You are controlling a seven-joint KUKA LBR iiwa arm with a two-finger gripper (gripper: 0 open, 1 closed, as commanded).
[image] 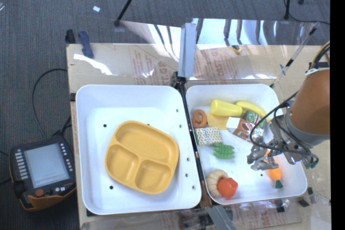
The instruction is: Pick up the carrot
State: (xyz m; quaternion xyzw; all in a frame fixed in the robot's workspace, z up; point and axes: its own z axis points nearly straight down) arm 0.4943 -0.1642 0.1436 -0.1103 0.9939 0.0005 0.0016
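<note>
The carrot (275, 174) lies in the right bin (245, 197), near that bin's right wall and toward its front edge, orange body with a small green tip pointing to the front right. The gripper (265, 161) hangs directly over it from the right, its dark metal parts and cables covering the upper left end of the carrot, so the two overlap in the camera view. Whether the gripper is parted or closed, I cannot tell, and nothing shows that the carrot is lifted off the bin floor.

Around it in the same bin: a red tomato (227, 187) touching a pale round bun (215, 180) at the front left, green pea pods (223, 150) nearer the middle, a checkered packet (208, 136) beside a small brown doughnut (200, 117), a yellow corn cob (225, 108) and a banana (251, 109) along the back, and a small carton (247, 129) just left of the arm.

The left bin (89, 116) holds a yellow divided plate (142, 157). A teach pendant (40, 171) sits on the floor left of the desk (129, 64)
</note>
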